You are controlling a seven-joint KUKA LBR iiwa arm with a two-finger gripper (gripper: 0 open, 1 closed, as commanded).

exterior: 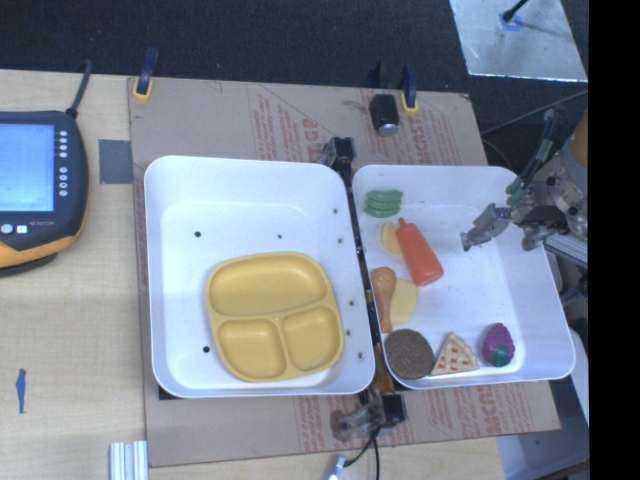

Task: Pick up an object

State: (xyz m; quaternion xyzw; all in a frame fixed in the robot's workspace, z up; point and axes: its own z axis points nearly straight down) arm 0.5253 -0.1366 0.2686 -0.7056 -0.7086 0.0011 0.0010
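Observation:
The right bin (520, 298) holds several toy foods. An orange bottle (418, 252) lies near its left side, with a green round piece (382, 202) above it and a yellow piece (390, 235) beside it. A brown sausage (383, 290) and a pale yellow piece (403, 303) lie lower down. Along the front wall sit a brown cookie (409, 353), a pizza slice (456, 354) and a purple piece (497, 344). My gripper (505, 236) hangs over the bin's upper right part, open, with nothing between its fingers.
The left bin (180, 198) holds a yellow divided plate (273, 315). A teach pendant (35, 188) lies on the bench at far left. Clamps and a black fitting (385, 113) stand behind the bins.

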